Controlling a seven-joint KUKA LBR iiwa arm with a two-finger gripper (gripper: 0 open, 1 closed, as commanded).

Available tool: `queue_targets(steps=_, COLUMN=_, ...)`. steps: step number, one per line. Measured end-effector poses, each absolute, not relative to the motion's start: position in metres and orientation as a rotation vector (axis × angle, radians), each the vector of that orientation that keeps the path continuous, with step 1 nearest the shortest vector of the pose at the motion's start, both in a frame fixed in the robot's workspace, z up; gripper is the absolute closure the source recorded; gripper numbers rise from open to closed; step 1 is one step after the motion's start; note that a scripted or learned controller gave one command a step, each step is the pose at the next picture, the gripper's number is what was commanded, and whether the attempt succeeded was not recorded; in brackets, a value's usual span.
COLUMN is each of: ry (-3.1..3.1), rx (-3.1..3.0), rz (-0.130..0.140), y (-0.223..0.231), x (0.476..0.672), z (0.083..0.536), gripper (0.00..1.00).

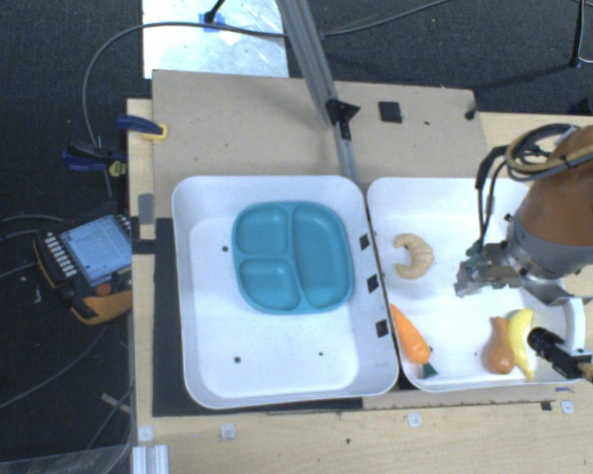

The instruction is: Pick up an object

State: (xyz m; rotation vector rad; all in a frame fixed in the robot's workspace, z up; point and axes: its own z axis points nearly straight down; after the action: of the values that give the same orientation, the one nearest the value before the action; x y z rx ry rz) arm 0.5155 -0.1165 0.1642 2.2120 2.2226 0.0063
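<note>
In the right bin (443, 197) lie a tan croissant (413, 255) near the left wall, an orange carrot (410, 334) with a green tip at the front left, and a yellow banana (520, 339) beside a small orange-brown fruit (499, 351) at the front right. My gripper (474, 276) hangs low over the bin's middle right. It is to the right of the croissant and just behind the banana, and nothing can be seen held in it. The grey and orange arm (565, 215) covers the bin's right side.
The left bin (210, 363) holds a blue divided plate (293, 257). A grey pole (311, 52) slants over the bench at the back. Cables, clamps and a small device (91, 255) lie on the floor at the left.
</note>
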Motion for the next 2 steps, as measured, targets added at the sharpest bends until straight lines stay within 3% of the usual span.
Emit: queue_targets(steps=2, ry=2.224, rx=2.210, rz=0.006, y=-0.114, x=0.537, z=0.275, gripper=1.00)
